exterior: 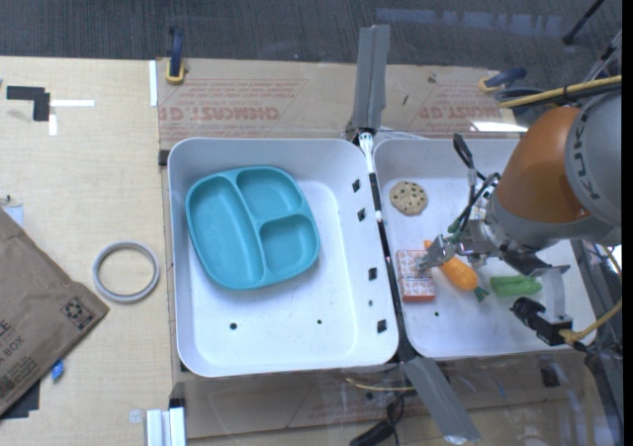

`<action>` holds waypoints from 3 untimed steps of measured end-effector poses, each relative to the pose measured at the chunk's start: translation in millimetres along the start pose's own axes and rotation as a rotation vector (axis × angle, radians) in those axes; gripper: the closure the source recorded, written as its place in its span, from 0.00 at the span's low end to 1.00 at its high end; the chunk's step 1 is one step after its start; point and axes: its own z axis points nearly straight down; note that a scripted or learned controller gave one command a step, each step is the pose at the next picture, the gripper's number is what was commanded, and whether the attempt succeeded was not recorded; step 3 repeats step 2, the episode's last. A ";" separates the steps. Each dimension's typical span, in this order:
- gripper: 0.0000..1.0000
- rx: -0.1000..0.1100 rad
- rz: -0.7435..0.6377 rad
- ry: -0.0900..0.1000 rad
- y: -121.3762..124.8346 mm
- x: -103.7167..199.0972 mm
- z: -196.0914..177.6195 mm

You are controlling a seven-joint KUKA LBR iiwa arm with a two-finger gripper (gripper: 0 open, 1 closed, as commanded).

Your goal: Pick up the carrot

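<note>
Where cardboard (237, 98) reads mirrored "CHEMCAST"

arm (593, 152): grey casing | band: broad orange, above wrist | wrist: dark cables, metallic hardware

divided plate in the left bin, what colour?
Teal blue plate, clearest in the camera view.

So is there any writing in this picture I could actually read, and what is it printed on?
"CHEMCYL GE...", red and upside down, on the cardboard sheet behind the bins; reading uncertain.
A matching red line on the cardboard further right: too blurred to read.
"BOX", partly cut off, on the brown cardboard box at the left edge.
Letters on the robot arm: cut off, unreadable.
</note>
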 end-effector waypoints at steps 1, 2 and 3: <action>1.00 0.001 0.003 0.002 0.5 -0.1 -8.7; 1.00 0.013 0.227 -0.003 27.9 60.2 -94.4; 1.00 0.013 0.227 -0.003 27.9 60.2 -94.4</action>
